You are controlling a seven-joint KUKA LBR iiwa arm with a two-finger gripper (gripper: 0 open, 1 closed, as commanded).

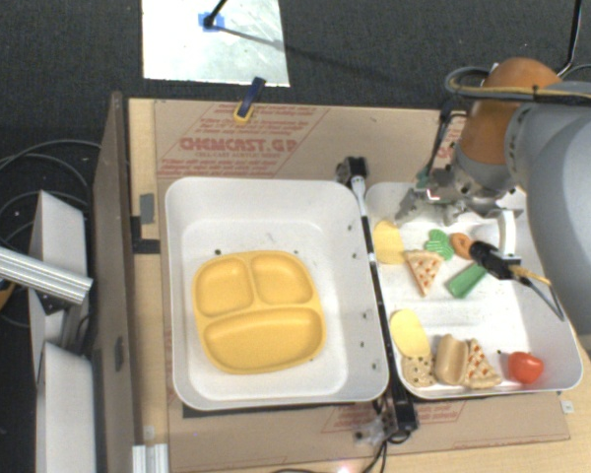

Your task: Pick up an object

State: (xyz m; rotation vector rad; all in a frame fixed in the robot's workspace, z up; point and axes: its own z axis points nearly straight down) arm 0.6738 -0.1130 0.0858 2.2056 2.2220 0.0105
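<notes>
Dark carpet surrounds the tabletop (276, 126), which is covered by a brown cardboard sheet printed in red.

Far left, at 9 o'clock: black cables on the floor, a silver bar (34, 272) lying across a white box.

Top, 11 o'clock: a shiny sheet (217, 28) on the carpet with a small blue piece on it. Just below, a blue-and-yellow clip (248, 101) at the cardboard's far edge.

Left bin (276, 200): white, shallow. Holds a yellow divided plate (258, 309) with three compartments, sitting toward 7 o'clock of the bin's middle.

Right bin (542, 313), touching the left one along a dark seam. Toy food inside:
- yellow piece (387, 241) at the bin's 10 o'clock, against the seam
- pizza slice (424, 269) just beside it
- green leafy piece (439, 241) and an orange piece (460, 245), near the centre top
- green block (465, 281), tilted, below those
- pale yellow oval (409, 333) at 8 o'clock
- bread roll (450, 360) and a second pizza slice (481, 365) along the near wall, at 6 o'clock
- red tomato (525, 367) at 5 o'clock

Arm: grey, orange band, comes in from 3 o'clock and hangs over the right bin's far end. Hand (435, 197) sits at the bin's 12 o'clock, above the green leafy piece. Can't tell how far its fingers are parted; nothing seen held.
</notes>
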